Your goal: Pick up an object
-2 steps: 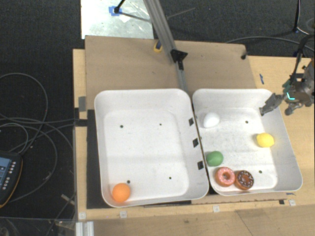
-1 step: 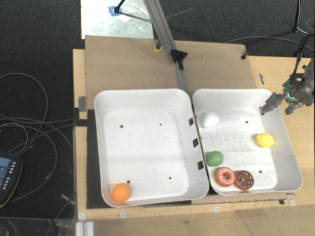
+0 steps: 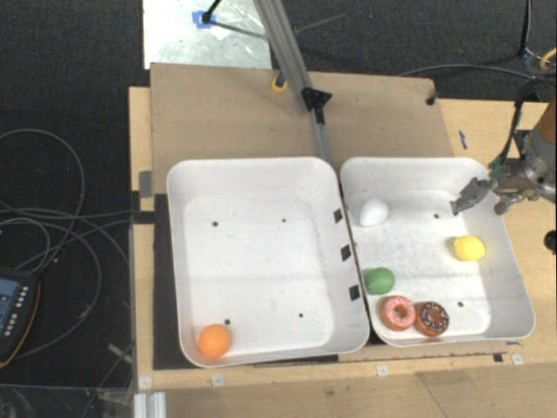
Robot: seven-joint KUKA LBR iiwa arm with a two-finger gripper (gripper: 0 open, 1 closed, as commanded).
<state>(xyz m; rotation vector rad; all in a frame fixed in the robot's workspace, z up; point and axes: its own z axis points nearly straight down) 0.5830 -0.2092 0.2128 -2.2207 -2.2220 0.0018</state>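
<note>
Gripper (image 3: 484,198) is hovering at the right bin's (image 3: 409,177) far-right rim, nothing between its fingers. Two dark fingers are showing, spread apart, so it's sitting open and empty. No object picked yet.

Risks from here, my read:
- gripper is sitting right over the bin wall; a straight descent is likely clipping the rim instead of reaching the floor
- yellow lemon-like piece (image 3: 469,248) is the nearest candidate, just inboard of the gripper; it's rounded, so a slightly off-centre close is probably squirting it sideways
- the two donuts are touching each other, so a grab there is risking nudging both or pinching neither
- anything near a wall is leaving little finger clearance

Contents, front edge of the view going back:
- left bin (image 3: 252,177): orange ball (image 3: 214,340) sitting alone in the near-left corner, well apart from everything
- right bin, near edge: pink donut (image 3: 399,312) and brown donut (image 3: 432,318) side by side, touching
- just behind them, green ball (image 3: 379,279) close to the wall between the bins
- further back, the yellow piece toward the right side
- furthest back, a white rounded object (image 3: 373,212) near the dividing wall, low contrast against the bin, hard to tell its shape

Both bins are resting on the counter (image 3: 218,111).

Which item the program is targeting: can't tell. Yellow one is looking most plausible by proximity.
</note>
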